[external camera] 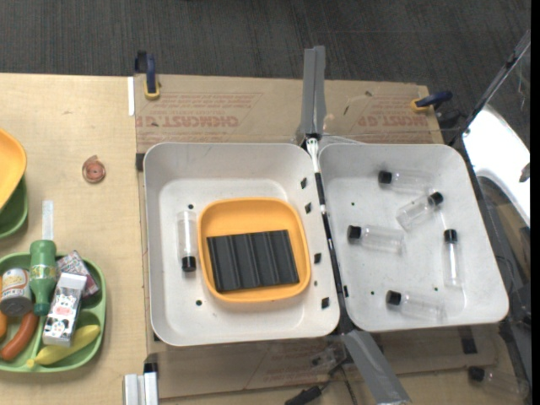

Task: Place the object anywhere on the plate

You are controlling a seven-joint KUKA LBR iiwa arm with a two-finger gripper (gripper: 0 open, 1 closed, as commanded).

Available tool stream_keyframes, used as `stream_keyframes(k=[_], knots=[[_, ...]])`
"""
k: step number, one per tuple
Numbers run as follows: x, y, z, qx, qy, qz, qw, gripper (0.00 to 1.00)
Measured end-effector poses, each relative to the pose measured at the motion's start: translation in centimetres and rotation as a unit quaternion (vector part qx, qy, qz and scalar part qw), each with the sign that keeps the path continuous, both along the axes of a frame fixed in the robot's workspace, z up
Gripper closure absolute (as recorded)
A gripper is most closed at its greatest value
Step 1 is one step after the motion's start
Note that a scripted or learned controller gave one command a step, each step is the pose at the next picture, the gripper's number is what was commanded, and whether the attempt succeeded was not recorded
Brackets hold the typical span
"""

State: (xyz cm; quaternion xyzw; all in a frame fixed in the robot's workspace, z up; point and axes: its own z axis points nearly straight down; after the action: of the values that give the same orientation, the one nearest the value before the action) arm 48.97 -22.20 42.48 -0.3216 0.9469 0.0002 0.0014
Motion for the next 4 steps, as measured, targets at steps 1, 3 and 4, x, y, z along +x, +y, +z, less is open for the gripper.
stream_keyframes(k=[1, 3, 4], knots=[[0.2, 0.0, -4.9, 0.0001, 0.0, 0.188, 0.9822, 0.0], [-1.1, 0.1, -3.4, 0.0, -0.001, 0.534, 0.8452, 0.0], [-1.0, 1.1, -3.3, -0.0002, -0.002, 0.663, 0.7483, 0.0]])
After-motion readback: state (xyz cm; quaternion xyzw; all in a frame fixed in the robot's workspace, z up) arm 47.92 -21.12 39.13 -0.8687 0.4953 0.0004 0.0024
